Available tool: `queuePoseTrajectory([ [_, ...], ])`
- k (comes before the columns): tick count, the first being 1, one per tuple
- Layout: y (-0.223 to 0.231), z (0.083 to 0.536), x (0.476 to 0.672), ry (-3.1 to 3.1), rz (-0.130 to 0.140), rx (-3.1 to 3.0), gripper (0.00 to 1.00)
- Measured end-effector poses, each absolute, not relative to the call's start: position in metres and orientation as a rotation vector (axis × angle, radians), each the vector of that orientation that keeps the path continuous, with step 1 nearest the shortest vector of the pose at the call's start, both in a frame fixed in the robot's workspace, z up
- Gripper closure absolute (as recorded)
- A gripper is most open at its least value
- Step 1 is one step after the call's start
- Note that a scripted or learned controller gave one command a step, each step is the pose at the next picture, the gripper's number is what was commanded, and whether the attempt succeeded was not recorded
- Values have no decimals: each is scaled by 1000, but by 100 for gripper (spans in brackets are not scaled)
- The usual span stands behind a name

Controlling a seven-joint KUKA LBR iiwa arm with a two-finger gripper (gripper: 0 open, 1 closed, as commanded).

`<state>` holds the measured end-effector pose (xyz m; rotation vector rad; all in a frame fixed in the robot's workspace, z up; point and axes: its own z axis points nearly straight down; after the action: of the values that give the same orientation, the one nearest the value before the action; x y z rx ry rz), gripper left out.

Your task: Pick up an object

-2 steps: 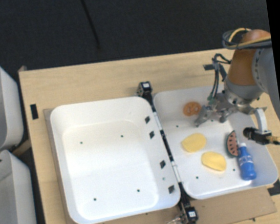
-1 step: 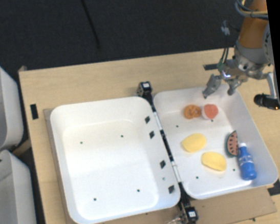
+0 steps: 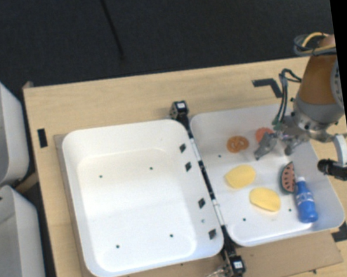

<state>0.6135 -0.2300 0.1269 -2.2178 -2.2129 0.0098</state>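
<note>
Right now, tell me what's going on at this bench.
A grey robot arm reaches in from the right, its gripper low over the right bin. That bin holds two yellow pieces, an orange disc, a red piece, a watermelon slice and a blue bottle. Nothing is visibly grasped.

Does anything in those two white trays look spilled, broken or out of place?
Nothing stands out. The right bin holds loose items lying apart: two yellow pieces, an orange disc, a watermelon slice and a blue bottle on its side. The gripper hovers there.
</note>
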Motion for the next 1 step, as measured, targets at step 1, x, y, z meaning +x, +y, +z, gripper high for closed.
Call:
queuePoseTrajectory([
  [1,-231,137,618,-2220,3,-2220,100],
])
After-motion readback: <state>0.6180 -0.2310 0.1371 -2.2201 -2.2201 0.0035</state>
